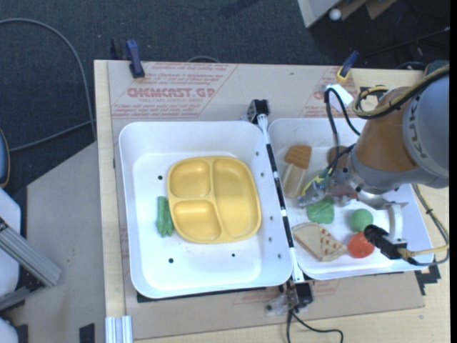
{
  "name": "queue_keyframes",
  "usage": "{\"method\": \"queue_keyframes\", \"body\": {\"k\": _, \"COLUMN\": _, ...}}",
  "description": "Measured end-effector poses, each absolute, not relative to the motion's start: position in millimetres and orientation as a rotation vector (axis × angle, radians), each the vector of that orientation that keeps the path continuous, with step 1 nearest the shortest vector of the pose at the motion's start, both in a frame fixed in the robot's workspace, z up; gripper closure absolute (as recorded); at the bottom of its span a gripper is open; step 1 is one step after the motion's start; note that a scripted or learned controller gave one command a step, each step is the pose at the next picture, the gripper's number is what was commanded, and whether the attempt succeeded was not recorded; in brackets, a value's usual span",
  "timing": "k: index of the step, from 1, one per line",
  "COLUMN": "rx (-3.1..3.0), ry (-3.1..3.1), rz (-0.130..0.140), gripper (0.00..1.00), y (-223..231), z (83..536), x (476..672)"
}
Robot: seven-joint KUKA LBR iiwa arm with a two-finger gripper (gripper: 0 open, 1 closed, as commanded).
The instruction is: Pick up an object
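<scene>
My gripper [325, 186] hangs low in the right bin [421, 243], near its left wall. Just below it lies a light green lump [320, 211]. A tan wedge-shaped block [295, 164] lies just to its upper left. Nearer the front are a pizza-like slice [319, 242], a red tomato-like ball [360, 246] and a green ball [361, 219]. The grey arm with its orange band [384, 147] covers the back right part of this bin. Nothing can be seen held in the gripper.
The left bin [143, 263] holds a yellow divided plate [213, 198] with a green pod [165, 216] lying at its left side. A ridge [275, 191] separates the two bins. Cables [343, 109] loop above the right bin, and a black part [384, 242] sticks out beside the red ball.
</scene>
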State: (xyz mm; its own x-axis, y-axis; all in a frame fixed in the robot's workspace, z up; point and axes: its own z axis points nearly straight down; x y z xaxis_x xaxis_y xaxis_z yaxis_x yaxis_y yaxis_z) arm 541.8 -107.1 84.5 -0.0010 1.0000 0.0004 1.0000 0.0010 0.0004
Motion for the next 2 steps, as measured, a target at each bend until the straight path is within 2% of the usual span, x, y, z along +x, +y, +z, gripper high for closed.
{"method": "queue_keyframes", "body": {"k": 1, "rx": 2.22, "ry": 2.22, "rz": 0.004, "gripper": 1.0, "y": -107, "z": 95, "x": 542.4}}
{"method": "queue_keyframes", "body": {"k": 2, "rx": 2.22, "ry": 2.223, "rz": 0.002, "gripper": 1.0, "y": -46, "z": 185, "x": 579.0}}
